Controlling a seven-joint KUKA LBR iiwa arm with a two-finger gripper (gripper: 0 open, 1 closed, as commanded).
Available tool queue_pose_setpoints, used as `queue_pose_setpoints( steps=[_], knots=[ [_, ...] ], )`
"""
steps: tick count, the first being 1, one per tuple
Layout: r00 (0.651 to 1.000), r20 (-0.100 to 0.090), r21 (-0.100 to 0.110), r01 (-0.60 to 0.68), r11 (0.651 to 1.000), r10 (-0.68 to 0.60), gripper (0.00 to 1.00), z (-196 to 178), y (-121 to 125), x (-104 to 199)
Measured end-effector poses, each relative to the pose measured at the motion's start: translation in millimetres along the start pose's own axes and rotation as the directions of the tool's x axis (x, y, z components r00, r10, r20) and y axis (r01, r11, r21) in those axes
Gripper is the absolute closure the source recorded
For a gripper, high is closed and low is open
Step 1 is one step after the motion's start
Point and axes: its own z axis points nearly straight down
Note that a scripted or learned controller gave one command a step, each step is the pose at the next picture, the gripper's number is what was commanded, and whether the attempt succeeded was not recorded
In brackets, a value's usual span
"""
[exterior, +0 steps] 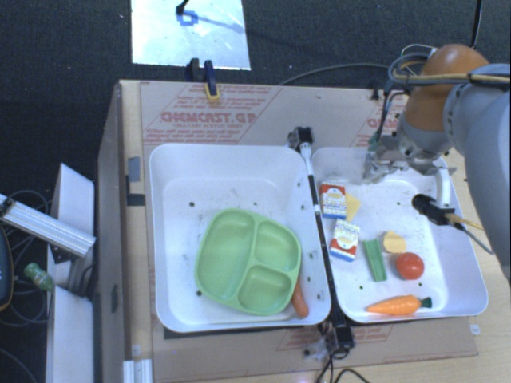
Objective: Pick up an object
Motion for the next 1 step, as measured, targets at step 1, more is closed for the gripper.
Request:
queue_pose_setpoints(
  steps=[1],
  knots=[
    [1.000, 0.000, 0.000, 0.000, 1.000, 0.000, 0.00, 0.2, -0.1, 0.0]
  ],
)
